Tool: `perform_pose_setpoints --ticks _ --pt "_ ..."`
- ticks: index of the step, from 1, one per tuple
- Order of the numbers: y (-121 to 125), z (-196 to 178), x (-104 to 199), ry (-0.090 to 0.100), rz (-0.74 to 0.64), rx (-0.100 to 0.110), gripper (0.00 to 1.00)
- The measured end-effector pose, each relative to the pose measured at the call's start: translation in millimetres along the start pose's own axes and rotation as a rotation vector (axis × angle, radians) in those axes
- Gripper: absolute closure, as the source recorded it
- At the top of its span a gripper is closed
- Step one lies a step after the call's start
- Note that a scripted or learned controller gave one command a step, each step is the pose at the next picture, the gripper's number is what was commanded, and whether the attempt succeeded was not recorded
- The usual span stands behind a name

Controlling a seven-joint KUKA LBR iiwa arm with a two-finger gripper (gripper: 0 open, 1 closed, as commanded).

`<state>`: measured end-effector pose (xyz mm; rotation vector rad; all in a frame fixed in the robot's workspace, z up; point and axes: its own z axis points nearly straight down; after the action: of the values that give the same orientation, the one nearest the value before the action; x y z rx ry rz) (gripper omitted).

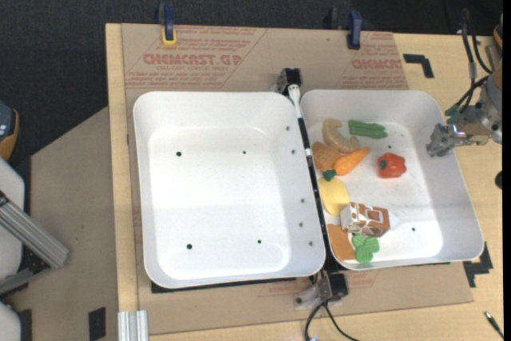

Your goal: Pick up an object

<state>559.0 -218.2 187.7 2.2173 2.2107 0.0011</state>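
The right bin (447,196) holds several toy foods. A green piece (367,128) lies at the back, with a tan piece (338,137) and an orange carrot (351,161) beside it. A red pepper (391,165) sits apart near the middle. Toward the front lie a yellow piece (335,194), a brown and white box (366,217), an orange slice (338,242) and a green lump (366,248). My gripper (445,138) hangs over the right bin's right rim, right of the red pepper and apart from every object. I see nothing held in it.
The left bin (160,172) lies beside the right one, with a black divider strip (303,148) between them. Both rest on a cardboard sheet (207,56) held by two blue clamps (167,18) at the back. Cables run along the right edge.
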Motion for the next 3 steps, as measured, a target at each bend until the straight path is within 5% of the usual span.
perform_pose_setpoints --ticks 2,3 --pt "-62.4 105.0 111.2 0.009 -0.005 0.011 1.00" --pt "-61.5 -4.9 186.7 0.010 -0.013 -0.003 1.00"
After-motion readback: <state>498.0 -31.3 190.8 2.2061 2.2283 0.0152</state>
